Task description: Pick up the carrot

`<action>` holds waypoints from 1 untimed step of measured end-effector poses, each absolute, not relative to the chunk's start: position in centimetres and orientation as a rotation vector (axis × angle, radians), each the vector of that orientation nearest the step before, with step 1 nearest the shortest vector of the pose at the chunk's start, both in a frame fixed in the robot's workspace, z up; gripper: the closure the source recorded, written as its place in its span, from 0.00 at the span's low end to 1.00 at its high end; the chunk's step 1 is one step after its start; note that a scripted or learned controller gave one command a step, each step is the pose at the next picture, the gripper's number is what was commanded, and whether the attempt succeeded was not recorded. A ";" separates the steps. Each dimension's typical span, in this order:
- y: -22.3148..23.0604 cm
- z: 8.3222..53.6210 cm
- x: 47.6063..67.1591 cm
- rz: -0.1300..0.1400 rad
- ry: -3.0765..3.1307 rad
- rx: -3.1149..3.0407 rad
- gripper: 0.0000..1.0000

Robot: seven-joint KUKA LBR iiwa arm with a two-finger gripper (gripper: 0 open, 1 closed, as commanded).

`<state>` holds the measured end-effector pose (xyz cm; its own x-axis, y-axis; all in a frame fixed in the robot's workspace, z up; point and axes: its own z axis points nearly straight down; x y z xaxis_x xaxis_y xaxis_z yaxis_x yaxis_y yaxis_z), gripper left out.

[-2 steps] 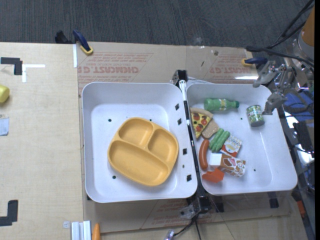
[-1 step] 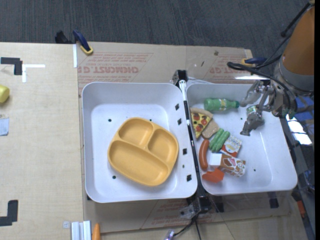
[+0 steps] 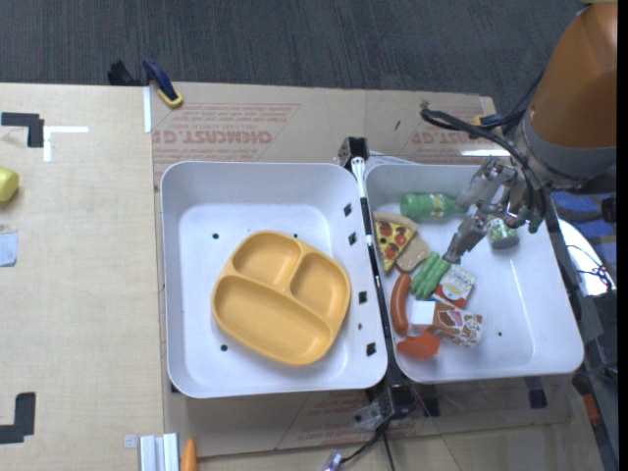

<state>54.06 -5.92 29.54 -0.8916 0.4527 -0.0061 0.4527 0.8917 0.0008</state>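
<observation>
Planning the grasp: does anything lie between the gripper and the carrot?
Seemingly yes: a green piece and a white block lie between the gripper and the orange carrot, which sits near the bin's front wall.

A pale wooden bench (image 3: 69, 341) fills the near left, with dark grey carpet floor (image 3: 294, 23) stretching across the far side

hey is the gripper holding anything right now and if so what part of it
It cannot be told. The gripper is low in the right bin, its tip right at the upper end of a green toy beside the pizza slice, but no grip is visible.
</observation>
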 end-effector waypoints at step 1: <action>1.9 21.7 55.1 -0.002 2.808 1.409 0.00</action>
